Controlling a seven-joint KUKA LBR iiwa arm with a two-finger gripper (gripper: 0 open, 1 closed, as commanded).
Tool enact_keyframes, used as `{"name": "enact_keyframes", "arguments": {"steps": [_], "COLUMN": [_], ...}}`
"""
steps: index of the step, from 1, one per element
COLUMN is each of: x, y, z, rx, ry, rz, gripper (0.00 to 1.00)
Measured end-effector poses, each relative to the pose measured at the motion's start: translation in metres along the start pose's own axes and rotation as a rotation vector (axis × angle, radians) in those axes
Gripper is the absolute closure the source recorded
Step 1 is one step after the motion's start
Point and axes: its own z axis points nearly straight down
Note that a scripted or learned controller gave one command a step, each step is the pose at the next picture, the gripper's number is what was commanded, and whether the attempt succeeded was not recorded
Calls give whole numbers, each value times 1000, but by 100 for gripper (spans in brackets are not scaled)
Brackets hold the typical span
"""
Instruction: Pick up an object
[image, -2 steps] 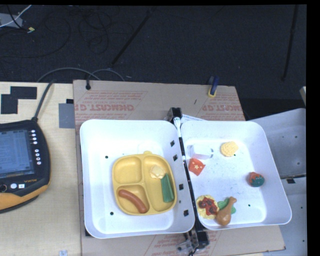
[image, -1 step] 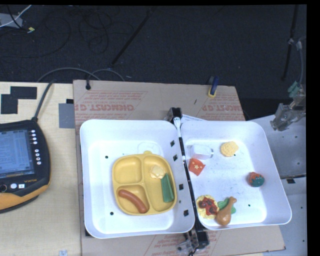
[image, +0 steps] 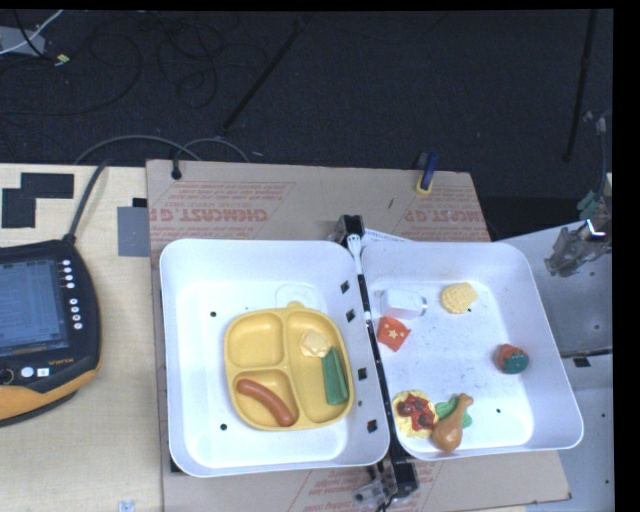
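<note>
Even, fairly bright light is falling from above on the two white bins (image: 300, 262), and their floors are reading clean white without blown-out patches. Shadows are staying soft and short: a faint one is sitting under the yellow tray (image: 262, 340), and small ones are hugging the toy food in the right-hand bin. The dark floor (image: 300, 80) beyond the bench is sinking almost to black, with cables barely showing. The screen of the handheld controller (image: 35, 310) is giving off a dull grey sheen. The picture is looking slightly soft and grainy overall, and small details are blurring.
</note>
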Motion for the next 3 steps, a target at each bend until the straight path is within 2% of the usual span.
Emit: {"name": "enact_keyframes", "arguments": {"steps": [1, 2, 3], "x": [26, 53, 86], "y": [5, 9, -10], "z": [-221, -93, -31], "rx": [-24, 6, 3], "ry": [-6, 4, 3], "rz": [-5, -5, -5], "gripper": [100, 100, 100]}}
